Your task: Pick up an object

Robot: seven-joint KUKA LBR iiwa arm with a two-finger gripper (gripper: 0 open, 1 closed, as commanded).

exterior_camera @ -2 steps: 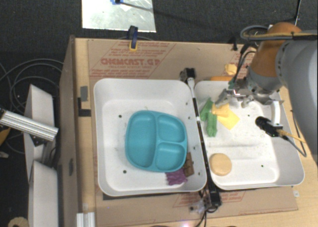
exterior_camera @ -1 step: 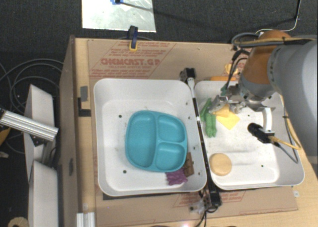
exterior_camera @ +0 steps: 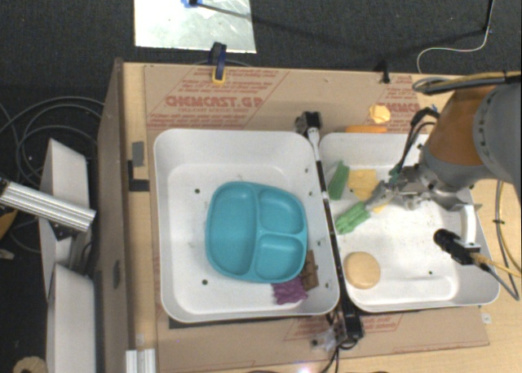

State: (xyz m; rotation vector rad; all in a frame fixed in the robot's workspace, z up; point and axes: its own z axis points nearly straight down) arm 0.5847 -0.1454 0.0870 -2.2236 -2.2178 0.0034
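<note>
beside round tan bun, ridged green block.

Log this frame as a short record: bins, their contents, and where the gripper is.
left bin: teal divided plate, purple item and brown item at its near right corner
right bin: two green pieces, yellow piece, tan round item
gripper: low in the right bin, beside the yellow piece and the nearer green piece
grasp: cannot tell

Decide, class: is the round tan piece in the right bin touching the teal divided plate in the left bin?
Apart. The camera view shows the round tan piece in the right bin, the teal plate in the left bin, bin walls between.
</note>
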